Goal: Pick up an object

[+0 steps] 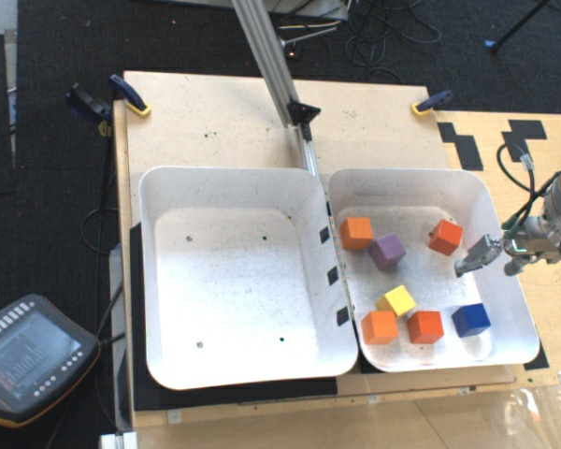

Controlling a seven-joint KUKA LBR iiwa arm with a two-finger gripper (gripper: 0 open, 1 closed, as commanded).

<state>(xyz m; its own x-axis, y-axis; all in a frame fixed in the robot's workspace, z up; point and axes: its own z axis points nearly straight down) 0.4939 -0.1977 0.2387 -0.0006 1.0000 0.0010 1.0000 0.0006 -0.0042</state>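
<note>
The right bin [407, 178] holds several small cubes. An orange cube [357, 233] and a purple cube [387, 251] sit near its left wall. A red-orange cube [445, 237] lies toward the right wall. Along the front are a yellow cube [398, 300], a second orange cube [380, 326], a red cube [425, 326] and a blue cube [470, 320]. My gripper [494, 262] hangs over the bin's right rim, just right of the red-orange cube and above the blue one. It is open, with nothing between its fingers.
The left bin [159, 251] adjoins the right bin along a shared wall. A slanted metal pole [266, 50] rises from the back of the bench. Clamps sit at the bench's back corners, and a teach pendant [28, 358] lies at the lower left.
</note>
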